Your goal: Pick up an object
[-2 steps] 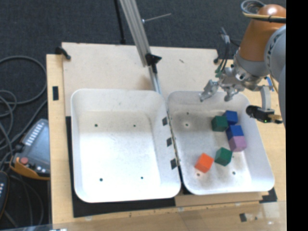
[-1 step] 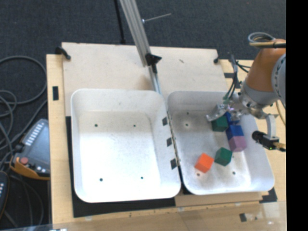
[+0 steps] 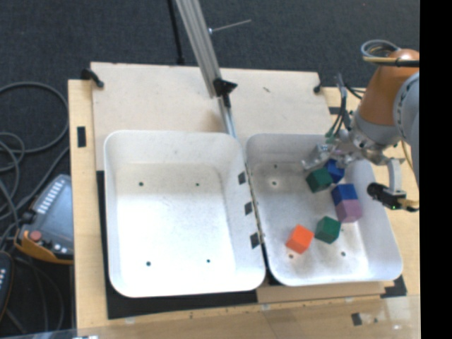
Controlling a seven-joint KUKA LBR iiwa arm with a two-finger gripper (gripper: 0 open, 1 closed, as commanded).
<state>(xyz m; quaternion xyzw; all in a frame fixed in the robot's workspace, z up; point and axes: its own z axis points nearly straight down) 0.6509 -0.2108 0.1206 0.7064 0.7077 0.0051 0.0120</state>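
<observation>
bins [image 3: 176,210]: white
blocks: orange [image 3: 299,239], two green [image 3: 328,229], blue [image 3: 344,193], purple [image 3: 348,210]
arm band [image 3: 385,94]: orange
bench [image 3: 162,97]: probably pale tan

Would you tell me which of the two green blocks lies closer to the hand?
The upper green block, right beside the hand; the other green block lies lower, next to the orange block.

Arm low — tool [image 3: 319,162] down

Grey arm [image 3: 408,111] — orange band [image 3: 383,94], dark cables [image 3: 344,108]
</observation>
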